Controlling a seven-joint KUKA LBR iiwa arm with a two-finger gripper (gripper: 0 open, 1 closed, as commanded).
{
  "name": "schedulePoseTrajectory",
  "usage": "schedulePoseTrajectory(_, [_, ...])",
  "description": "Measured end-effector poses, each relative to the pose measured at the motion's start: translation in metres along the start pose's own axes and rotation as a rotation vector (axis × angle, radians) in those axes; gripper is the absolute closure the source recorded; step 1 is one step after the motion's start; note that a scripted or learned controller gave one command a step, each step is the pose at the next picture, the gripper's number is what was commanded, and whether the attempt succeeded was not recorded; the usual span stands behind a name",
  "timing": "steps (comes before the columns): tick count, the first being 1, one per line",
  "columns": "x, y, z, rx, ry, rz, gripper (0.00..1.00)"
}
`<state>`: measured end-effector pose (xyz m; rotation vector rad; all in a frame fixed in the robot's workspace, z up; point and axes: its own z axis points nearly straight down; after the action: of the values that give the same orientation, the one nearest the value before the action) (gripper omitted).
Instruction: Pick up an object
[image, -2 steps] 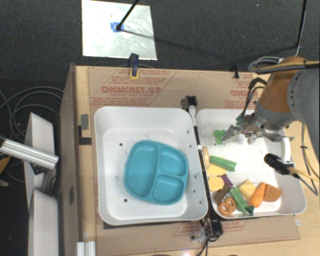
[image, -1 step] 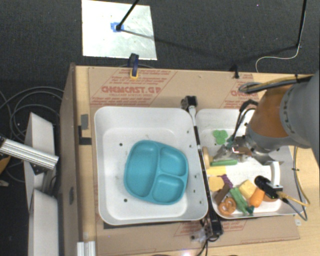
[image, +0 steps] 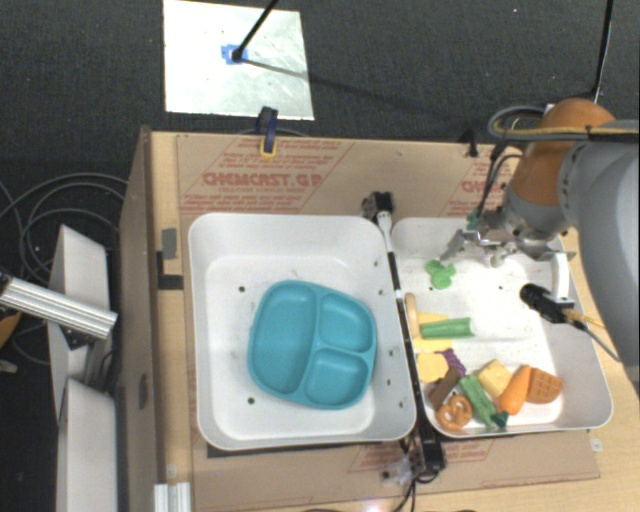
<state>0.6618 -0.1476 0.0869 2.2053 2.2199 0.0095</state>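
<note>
Camera view: nothing's picked up yet. The pincer (image: 470, 243) hangs in the right shallow white bin (image: 580, 345), just above a small green plastic piece (image: 439, 272); can't tell if it's spread or pinched. The left white bin (image: 215, 300) holds a blue divided plastic tray (image: 310, 343). Brown cardboard-covered counter (image: 300, 175), dark carpet floor (image: 80, 90) around it.

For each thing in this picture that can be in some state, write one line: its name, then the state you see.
blue tray: lies flat in the left bin, compartments up
green piece: alone in the right bin, near the gripper
toy food pile: heaped at the near end of the right bin
gripper: low over the far end of the right bin
</note>
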Motion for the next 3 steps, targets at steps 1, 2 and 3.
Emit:
schedulePoseTrajectory(1, [0.052,-0.013,0.000,0.008,0.004,-0.001,0.00])
schedulePoseTrajectory(2, [0.032,0.009,0.001,0.008,0.004,0.000,0.00])
schedulePoseTrajectory(3, [0.055,-0.067,0.001,0.017,0.006,0.006,0.00])
